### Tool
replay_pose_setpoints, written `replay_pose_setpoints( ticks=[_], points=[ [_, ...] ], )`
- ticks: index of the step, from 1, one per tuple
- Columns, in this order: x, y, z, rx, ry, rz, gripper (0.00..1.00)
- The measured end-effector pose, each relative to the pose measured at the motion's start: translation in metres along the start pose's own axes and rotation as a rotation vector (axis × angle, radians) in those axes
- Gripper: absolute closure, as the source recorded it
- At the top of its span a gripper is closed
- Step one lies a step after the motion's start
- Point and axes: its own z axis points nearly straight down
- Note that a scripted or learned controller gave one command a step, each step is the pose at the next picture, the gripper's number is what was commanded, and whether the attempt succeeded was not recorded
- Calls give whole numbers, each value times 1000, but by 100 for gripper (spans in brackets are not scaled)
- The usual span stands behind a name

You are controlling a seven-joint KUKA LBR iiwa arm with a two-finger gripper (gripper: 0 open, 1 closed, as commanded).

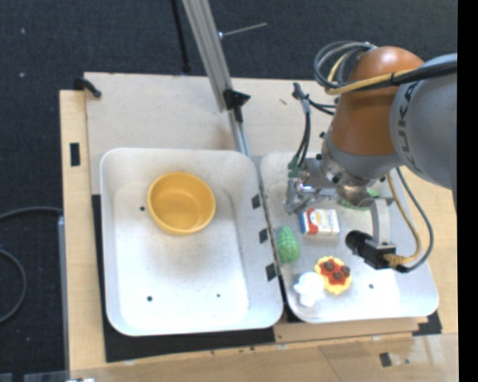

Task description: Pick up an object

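The left bin [119, 293] holds a single thing, a yellow bowl [182, 203], upright, in the far half of the bin and toward its left side, well apart from every wall. The rest of that bin's floor shows only faint dark scuffing and a few small dark holes.

A slanted metal post [209, 50] comes down from the top of the view and meets the bench [143, 110] just behind the seam where the two bins touch.

In the right bin [414, 297], hard against its left wall, lies a small green object [287, 243], bumpy on top. Near the bin's front-left corner sits a small white lumpy object [308, 288]. Touching it on the right is a yellow piece with red and dark spots on top [334, 275]. Behind these, near the middle of the bin, lies a small white carton with a red and blue label [321, 222].

The gripper [309, 188] hangs over the far-left part of the right bin, just behind the carton and apart from it. Whether its fingers are spread or closed cannot be told from this slant; nothing shows between them. To the right a black fitting with a yellow hose [370, 249] juts over the bin floor, and the grey arm with its orange band [374, 102] rises behind.
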Motion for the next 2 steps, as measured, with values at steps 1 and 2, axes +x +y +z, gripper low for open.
replay_pose_setpoints(
  ticks=[1, 2],
  points=[
    [43, -14, 6, 1, -2, 3, 100],
    [92, -20, 14, 2, -2, 2, 100]
  ],
)
